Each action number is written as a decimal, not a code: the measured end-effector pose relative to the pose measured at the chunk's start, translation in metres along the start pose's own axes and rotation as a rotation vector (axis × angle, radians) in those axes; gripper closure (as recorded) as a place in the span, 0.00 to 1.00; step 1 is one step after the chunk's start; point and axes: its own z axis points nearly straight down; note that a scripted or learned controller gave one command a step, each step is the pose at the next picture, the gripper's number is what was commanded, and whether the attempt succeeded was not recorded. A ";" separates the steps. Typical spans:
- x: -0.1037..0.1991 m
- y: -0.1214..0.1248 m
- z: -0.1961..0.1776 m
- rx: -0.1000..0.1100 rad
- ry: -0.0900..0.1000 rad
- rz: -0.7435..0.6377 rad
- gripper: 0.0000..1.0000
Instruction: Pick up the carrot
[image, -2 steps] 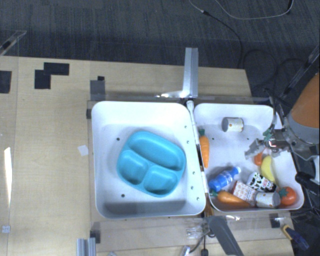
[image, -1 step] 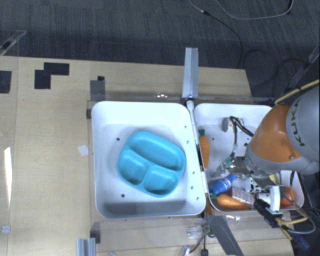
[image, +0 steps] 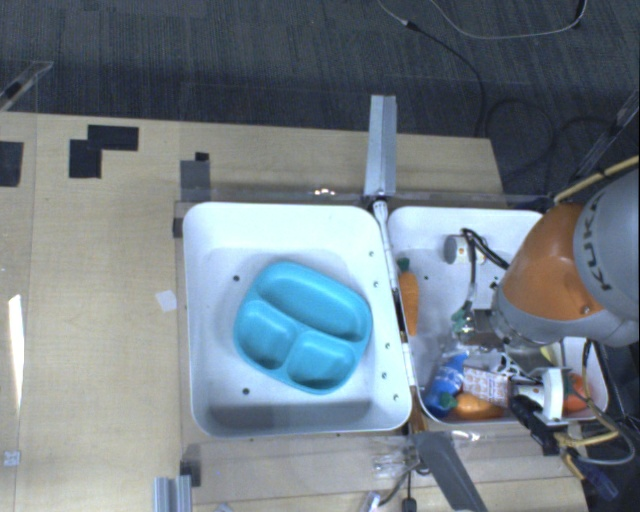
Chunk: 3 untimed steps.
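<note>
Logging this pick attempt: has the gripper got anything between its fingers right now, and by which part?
Cannot be told. The grey and orange arm hangs over the right white bin, covering its own fingers. The orange carrot lies by that bin's left wall.

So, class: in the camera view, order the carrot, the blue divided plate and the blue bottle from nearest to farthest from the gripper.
1. Blue bottle, right bin, lower left corner.
2. Carrot, along that bin's left wall.
3. Blue divided plate, in the left bin.
</note>
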 end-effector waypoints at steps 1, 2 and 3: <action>-0.065 0.066 -0.081 0.015 -0.002 0.205 1.00; -0.039 0.051 -0.056 0.015 0.002 -0.123 1.00; 0.006 0.083 -0.081 0.014 0.002 -0.314 1.00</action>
